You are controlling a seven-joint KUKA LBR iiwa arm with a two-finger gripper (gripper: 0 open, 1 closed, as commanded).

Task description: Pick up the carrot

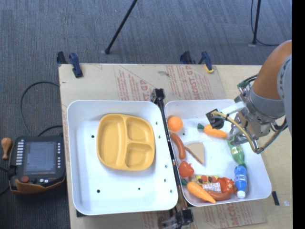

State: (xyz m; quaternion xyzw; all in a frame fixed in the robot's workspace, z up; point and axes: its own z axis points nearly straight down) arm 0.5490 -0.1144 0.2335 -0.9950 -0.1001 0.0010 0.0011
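Note:
Two carrots lie in the right bin (265, 175). One carrot (215, 132), orange with a green top pointing left, rests near the bin's far side. The other carrot (200, 192) lies at the front edge beside a red packet. My gripper (237, 136) hangs over the right side of the bin, just right of the far carrot's thick end and above a green bottle (237, 154). Nothing can be seen held in it. The wrist hides the bin's far right corner.
The right bin also holds an orange ball (175, 123), a sausage (178, 146), a sandwich wedge (196, 152), a red tomato (185, 169), a red packet (217, 182) and a blue-capped bottle (241, 180). A yellow divided plate (126, 141) lies in the left bin (86, 175).

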